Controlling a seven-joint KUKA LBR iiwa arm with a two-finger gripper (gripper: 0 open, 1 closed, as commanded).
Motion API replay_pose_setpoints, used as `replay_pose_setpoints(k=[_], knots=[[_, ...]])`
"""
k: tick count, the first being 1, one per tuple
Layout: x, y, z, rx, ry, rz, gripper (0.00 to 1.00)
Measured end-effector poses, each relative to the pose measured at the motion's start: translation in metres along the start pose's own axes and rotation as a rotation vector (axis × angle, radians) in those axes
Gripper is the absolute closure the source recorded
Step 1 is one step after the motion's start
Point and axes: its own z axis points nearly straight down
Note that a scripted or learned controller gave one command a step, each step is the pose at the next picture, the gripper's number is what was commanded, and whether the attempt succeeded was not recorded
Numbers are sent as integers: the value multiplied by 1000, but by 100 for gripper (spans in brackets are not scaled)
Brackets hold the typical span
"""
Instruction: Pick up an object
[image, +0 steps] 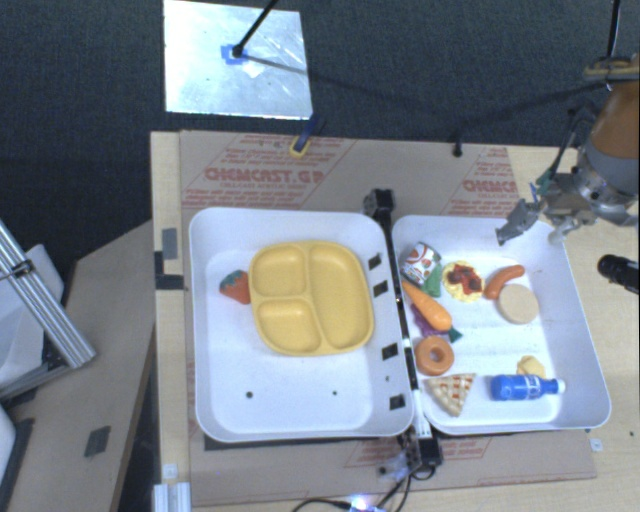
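Sausage (503, 279) lies lengthwise just below and slightly left of the hand (535, 220), whose fingers hang apart, gripping nothing.

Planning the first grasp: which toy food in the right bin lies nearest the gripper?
The sausage, the orange-red link by the bin's far wall, above the tan round; closest to the gripper.

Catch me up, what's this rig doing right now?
The KUKA arm reaches in from the right; its hand hovers over the right bin's far edge, holding nothing. That bin has toy food: carrot, donut, pizza slice, blue bottle, sausage. The left bin holds a yellow divided plate and a strawberry.
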Motion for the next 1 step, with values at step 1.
replay_pose_setpoints(k=[1], knots=[[1,2,-9,-13,-3,-3,0]])
